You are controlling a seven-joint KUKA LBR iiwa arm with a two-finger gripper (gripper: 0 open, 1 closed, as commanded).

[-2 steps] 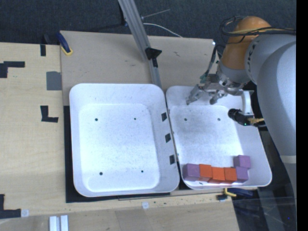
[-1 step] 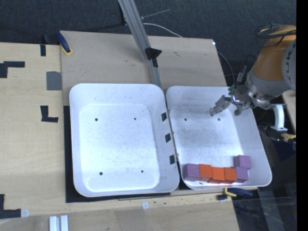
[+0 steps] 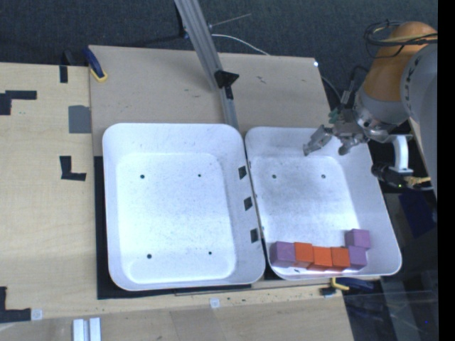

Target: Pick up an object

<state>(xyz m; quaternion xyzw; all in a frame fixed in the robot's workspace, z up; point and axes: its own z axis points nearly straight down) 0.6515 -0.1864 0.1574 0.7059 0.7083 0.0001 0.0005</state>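
Pincer [image 3: 331, 142]: I see it at upper right, over the far rim of the right shallow white plastic bin [image 3: 377, 190], fingers spread apart, holding nothing.

Targets: row of purple and orange foam blocks [image 3: 323, 253], lower right, packed against the near wall, well apart from the pincer.

Risk, I judge: fingers jamming on the wall or neighbouring blocks.

Left white bin [image 3: 114, 190]; pale wooden desk [image 3: 43, 190]; dark carpet beyond.

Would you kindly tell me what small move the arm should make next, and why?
Probably carry the two-finger gripper toward the near edge of the right white bin, since the purple and orange foam blocks lie there while it hangs over the far edge, apparently holding nothing.
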